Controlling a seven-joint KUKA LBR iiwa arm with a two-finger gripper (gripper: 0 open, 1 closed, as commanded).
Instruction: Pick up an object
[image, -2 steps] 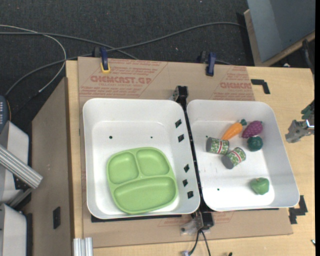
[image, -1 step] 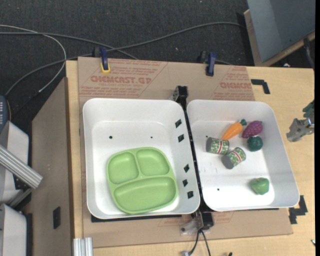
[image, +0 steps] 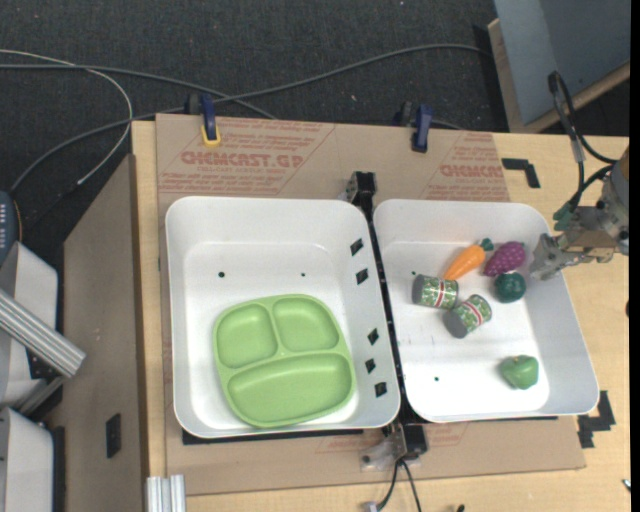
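The right bin (image: 560, 400) holds several small toys. An orange carrot (image: 463, 262) lies beside a purple bunch of grapes (image: 506, 257), with a dark green round piece (image: 509, 287) just below them. Two small cans (image: 436, 292) (image: 468, 315) lie on their sides near the bin's middle. A light green pepper (image: 519, 372) sits alone toward the front right. My gripper (image: 548, 258) hangs over the bin's right rim, just right of the grapes and apart from them, with nothing seen in it.
The left bin (image: 190, 240) contains a green divided plate (image: 285, 358). A black divider (image: 372, 290) runs between the bins. Cardboard (image: 300, 150) lies under both, clamped at the back. Cables hang near the arm at the right.
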